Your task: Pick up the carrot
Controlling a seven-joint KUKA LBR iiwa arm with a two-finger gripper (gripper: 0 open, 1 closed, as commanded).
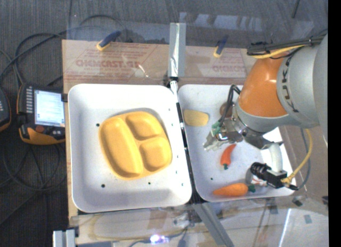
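Note:
The carrot (232, 190), orange with a green stub at its right end, lies on its side near the front edge of the right bin (202, 171). My gripper (216, 135) hangs over the middle of that bin, up and left of the carrot and well apart from it. Nothing shows between its fingers. A shorter orange-red vegetable with a green tip (227, 155) lies just below and right of the gripper, between it and the carrot.
A tan flat oval piece (196, 117) rests in the right bin's upper left. The left bin (85, 107) holds a yellow three-part tray (136, 143). The arm's grey and orange body covers the right bin's far right side.

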